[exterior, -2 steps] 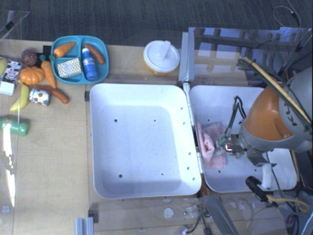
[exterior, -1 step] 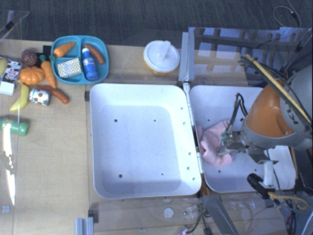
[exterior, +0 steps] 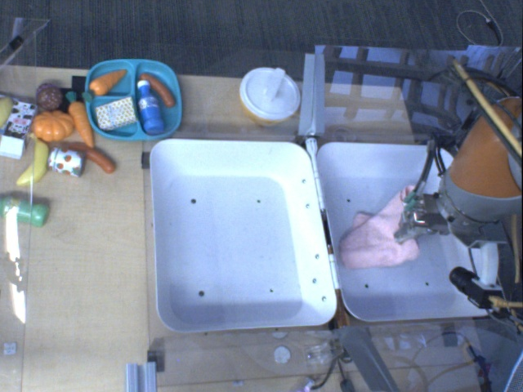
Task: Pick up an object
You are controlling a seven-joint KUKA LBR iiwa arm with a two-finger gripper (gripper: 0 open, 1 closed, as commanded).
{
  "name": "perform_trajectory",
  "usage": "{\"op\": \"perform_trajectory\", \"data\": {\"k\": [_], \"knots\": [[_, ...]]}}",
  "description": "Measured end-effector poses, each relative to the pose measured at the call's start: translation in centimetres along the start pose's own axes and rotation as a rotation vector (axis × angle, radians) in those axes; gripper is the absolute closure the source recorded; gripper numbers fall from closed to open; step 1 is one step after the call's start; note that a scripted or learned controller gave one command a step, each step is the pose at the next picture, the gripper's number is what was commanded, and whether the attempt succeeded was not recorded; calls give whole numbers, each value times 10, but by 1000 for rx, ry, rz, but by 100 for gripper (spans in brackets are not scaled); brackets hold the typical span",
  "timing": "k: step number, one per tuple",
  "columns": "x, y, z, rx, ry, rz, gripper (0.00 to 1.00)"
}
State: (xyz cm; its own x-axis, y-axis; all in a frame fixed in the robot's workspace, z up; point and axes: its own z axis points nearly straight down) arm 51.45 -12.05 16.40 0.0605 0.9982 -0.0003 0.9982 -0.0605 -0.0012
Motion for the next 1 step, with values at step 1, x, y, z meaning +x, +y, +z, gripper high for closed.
{"op": "perform_trajectory", "data": {"k": [1], "knots": [[97,45,-48,-1,0,-186,100]]}}
